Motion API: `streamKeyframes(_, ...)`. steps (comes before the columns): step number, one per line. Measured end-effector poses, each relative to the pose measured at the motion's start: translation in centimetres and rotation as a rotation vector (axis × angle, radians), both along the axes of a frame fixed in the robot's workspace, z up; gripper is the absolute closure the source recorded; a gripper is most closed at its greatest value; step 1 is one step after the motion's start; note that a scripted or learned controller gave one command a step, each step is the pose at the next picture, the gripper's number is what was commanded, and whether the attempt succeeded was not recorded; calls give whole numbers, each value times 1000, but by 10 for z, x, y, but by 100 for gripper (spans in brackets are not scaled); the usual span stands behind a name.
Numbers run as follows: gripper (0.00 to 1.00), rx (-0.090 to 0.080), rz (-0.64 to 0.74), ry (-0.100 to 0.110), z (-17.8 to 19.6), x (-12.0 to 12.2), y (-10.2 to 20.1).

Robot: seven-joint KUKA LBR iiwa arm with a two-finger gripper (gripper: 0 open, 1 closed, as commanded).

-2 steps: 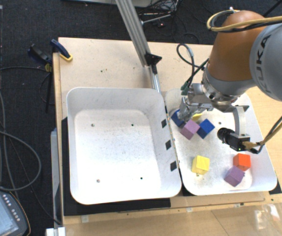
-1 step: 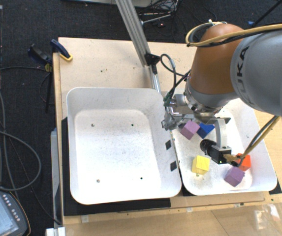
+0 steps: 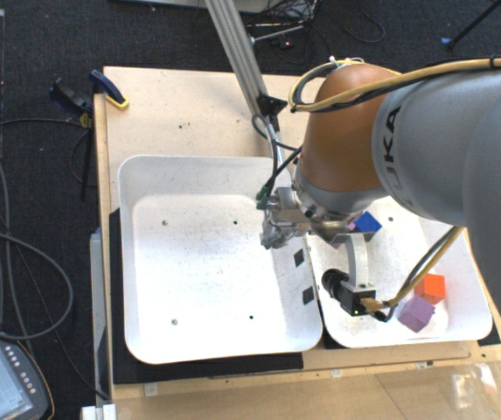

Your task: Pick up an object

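Overhead, arm (image 3: 407, 138) across right bin (image 3: 460, 331).

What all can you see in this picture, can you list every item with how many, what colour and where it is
White bins: 2, white, side by side on the bench; left bin, right bin
Blue block: 1, blue, right bin, partly hidden under the arm
Orange block: 1, orange, right bin, near its right side
Purple block: 1, purple, right bin, just in front of the orange block
Bench: 1, light wood, under both bins
Clamp: 1, blue and yellow, at the bench's far left corner
Tablet-like screen: 1, grey, on the floor at lower left
Cables: several, black, on the dark floor left of the bench
Arm: 1, grey with orange band, reaching in from the right
Gripper: 1, dark, over the seam between the bins
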State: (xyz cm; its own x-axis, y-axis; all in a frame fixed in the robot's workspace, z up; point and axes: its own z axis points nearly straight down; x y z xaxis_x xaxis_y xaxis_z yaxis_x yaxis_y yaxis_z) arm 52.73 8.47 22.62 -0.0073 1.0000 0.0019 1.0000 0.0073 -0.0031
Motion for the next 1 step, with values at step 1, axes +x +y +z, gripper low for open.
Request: streamKeyframes(1,0,-2,-8,-3,1,1,-3)
